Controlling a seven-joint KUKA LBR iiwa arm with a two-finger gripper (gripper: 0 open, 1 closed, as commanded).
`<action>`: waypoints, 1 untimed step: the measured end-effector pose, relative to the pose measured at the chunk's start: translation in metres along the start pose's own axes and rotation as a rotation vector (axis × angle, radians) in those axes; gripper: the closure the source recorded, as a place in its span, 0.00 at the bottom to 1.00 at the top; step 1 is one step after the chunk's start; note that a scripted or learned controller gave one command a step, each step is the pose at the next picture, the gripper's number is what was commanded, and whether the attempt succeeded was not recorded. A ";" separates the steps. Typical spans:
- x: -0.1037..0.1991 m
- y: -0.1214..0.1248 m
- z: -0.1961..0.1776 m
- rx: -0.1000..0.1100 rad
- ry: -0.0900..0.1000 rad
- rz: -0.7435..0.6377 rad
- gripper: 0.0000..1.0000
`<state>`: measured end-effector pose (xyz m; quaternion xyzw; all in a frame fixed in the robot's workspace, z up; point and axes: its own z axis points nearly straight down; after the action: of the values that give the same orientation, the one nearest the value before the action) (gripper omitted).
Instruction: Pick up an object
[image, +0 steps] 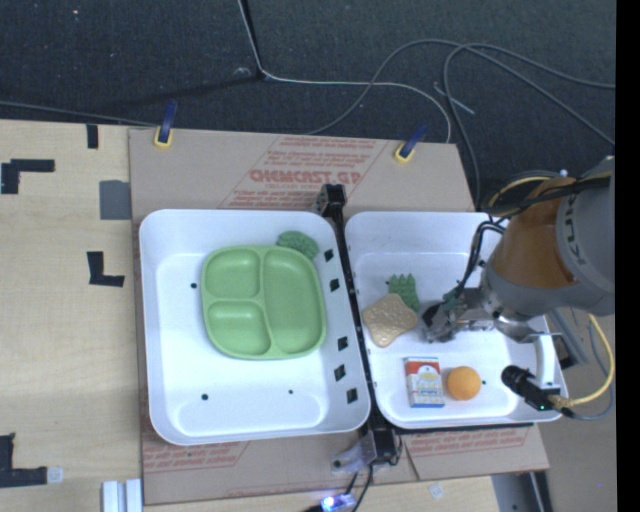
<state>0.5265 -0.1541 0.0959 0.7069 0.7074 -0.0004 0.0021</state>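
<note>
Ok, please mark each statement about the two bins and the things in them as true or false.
1. The green tray lies in the left bin. True.
2. The orange lies in the left bin. False: it lies in the right bin.
3. The small box lies beside the orange. True.
4. The tool hangs over the green tray. False: it is over the right bin, near the cracker.

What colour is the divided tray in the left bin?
Light green tray, seen clearly in the camera view.
</note>
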 end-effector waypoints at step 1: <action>0.003 -0.005 -0.043 0.002 0.004 0.000 1.00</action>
<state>0.5215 -0.1514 0.1386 0.7068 0.7074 0.0002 -0.0001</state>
